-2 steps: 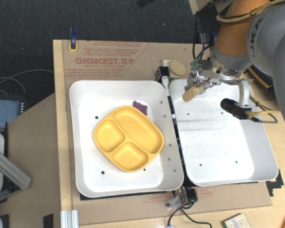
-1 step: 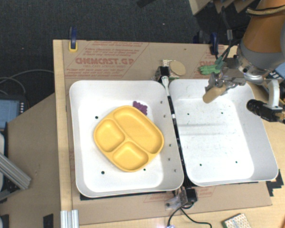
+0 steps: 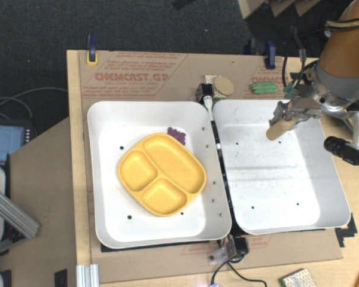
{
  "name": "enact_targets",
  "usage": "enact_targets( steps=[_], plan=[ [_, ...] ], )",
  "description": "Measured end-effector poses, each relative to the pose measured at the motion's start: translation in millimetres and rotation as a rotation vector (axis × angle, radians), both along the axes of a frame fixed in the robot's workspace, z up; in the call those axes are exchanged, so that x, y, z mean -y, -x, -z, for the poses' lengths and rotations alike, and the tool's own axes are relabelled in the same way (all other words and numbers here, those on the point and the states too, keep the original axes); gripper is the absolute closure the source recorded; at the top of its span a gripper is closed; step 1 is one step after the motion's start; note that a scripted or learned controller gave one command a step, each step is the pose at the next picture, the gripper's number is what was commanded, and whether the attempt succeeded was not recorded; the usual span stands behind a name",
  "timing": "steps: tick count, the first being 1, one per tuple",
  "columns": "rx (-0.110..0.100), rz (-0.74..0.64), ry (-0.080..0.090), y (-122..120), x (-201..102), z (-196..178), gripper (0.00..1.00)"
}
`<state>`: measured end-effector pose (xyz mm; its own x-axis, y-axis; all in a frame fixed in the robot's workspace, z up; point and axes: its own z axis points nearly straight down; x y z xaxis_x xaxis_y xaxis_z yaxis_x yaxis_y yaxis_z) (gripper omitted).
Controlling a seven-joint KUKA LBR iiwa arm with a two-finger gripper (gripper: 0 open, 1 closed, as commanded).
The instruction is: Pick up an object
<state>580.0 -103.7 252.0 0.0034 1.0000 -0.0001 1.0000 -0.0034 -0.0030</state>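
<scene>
Claw (image 3: 277, 128) hangs upper right over the right bin (image 3: 287, 214); its grip state I cannot tell. The yellow divided plate (image 3: 161, 173), left, looks rigid, light, slick — best pinched at its rim.

**A:** Where are we watching from?

**B:** One fixed camera, high above the bench (image 3: 137, 70), tilted down at a slant so the far edge sits at the top of frame.

**A:** How close in?

**B:** Pulled back enough to take in both bins whole: left bin (image 3: 107, 130), right bin (image 3: 275, 184), side by side, with dark floor (image 3: 78, 11) beyond. The arm (image 3: 341, 58) comes in from the right edge.
</scene>
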Motion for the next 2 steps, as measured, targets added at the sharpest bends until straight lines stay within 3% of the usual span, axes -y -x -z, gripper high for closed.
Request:
enact_targets(
  steps=[1, 2],
  plan=[
    [0.008, -0.007, 0.001, -47.6, -31.2, 13.8, 1.00],
    [-0.003, -0.005, -0.002, -14.5, -47.6, 29.7, 1.00]
  ],
)
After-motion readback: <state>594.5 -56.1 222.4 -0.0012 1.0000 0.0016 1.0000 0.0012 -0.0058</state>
